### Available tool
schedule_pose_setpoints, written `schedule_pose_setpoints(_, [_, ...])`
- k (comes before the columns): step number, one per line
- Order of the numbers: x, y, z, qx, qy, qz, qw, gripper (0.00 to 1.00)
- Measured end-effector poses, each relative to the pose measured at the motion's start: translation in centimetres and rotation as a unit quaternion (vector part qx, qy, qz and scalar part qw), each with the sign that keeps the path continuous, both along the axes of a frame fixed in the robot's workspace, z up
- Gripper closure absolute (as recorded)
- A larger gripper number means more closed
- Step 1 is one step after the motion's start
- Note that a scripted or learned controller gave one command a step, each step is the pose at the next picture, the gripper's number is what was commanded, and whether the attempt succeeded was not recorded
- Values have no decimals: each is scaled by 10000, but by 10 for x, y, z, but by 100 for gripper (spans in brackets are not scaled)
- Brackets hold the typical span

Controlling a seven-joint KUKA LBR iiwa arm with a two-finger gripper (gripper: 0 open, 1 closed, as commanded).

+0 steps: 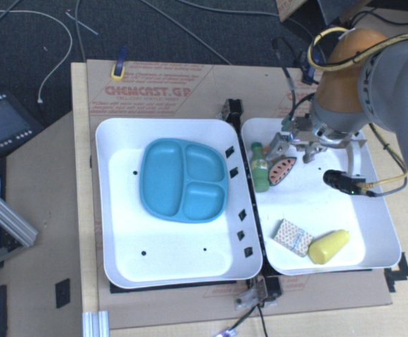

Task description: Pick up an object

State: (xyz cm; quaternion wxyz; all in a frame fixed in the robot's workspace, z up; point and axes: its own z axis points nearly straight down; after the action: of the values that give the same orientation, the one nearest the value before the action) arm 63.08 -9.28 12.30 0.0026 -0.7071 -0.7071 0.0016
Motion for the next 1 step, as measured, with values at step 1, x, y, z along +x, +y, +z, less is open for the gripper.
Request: schedule_pose_setpoints(1, [1, -6, -37, -53, -34, -15, 10000, 0])
